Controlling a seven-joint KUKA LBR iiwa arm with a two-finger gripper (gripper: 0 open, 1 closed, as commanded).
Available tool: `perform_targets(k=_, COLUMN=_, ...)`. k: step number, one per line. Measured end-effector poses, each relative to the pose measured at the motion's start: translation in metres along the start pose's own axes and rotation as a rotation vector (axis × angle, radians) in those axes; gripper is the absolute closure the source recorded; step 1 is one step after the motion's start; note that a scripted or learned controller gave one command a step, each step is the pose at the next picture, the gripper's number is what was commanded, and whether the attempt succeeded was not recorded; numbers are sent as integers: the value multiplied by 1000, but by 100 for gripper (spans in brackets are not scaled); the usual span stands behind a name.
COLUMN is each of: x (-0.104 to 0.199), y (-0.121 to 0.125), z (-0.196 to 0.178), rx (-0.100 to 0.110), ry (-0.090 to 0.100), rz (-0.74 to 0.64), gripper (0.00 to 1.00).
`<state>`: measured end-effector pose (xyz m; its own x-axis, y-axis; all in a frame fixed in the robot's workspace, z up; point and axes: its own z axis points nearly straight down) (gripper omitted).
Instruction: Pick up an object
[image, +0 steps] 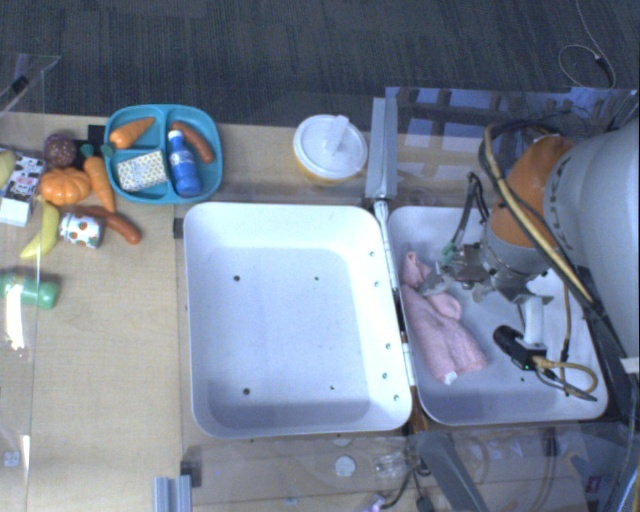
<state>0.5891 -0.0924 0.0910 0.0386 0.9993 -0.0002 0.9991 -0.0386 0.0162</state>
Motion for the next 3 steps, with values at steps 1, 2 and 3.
perform_targets(k=1, x=-30, y=-51, z=-1, rx=0, ry=-1, rz=-30, gripper=0)
perform_targets(k=2, x=3, y=-4, z=0, rx=-1, ry=-1, rz=-229, gripper=0)
perform_targets(k=3, x=-9, y=-55, z=-1, rx=0, ry=0, rz=-260, gripper=0)
